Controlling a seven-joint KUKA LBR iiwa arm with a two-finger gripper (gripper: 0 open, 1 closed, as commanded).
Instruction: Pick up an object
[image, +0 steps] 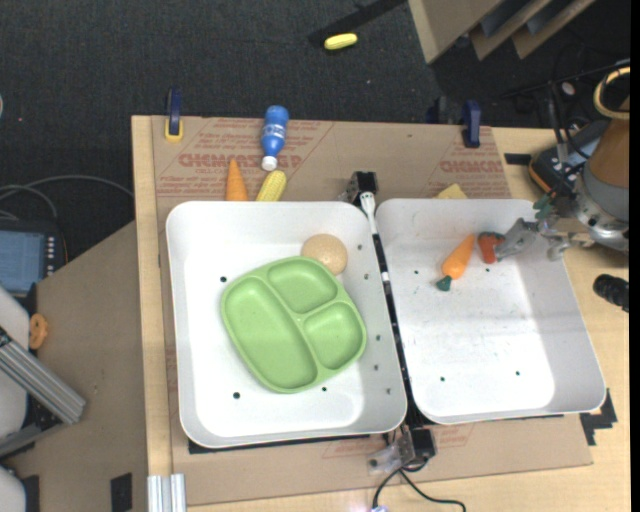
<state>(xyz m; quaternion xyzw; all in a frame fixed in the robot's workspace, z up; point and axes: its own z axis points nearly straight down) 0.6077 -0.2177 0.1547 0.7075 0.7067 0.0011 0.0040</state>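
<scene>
Carrot (459, 258): lies tilted in the right bin (500, 400), at about 11 o'clock from its middle, green tip low-left.
Red piece (488, 247): just beside the carrot's upper end, at its 2 o'clock.
Gripper (515, 240): at the red piece's 3 o'clock; whether it is open or closed, cannot tell.
Left bin (200, 400): holds a green divided plate (292, 322), with a beige ball (325, 252) at its 1 o'clock.

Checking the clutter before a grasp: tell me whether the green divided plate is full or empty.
Empty. The green divided plate lies flat in the left bin, all three compartments showing bare green. The beige round object sits beside its rim, not in it.
</scene>
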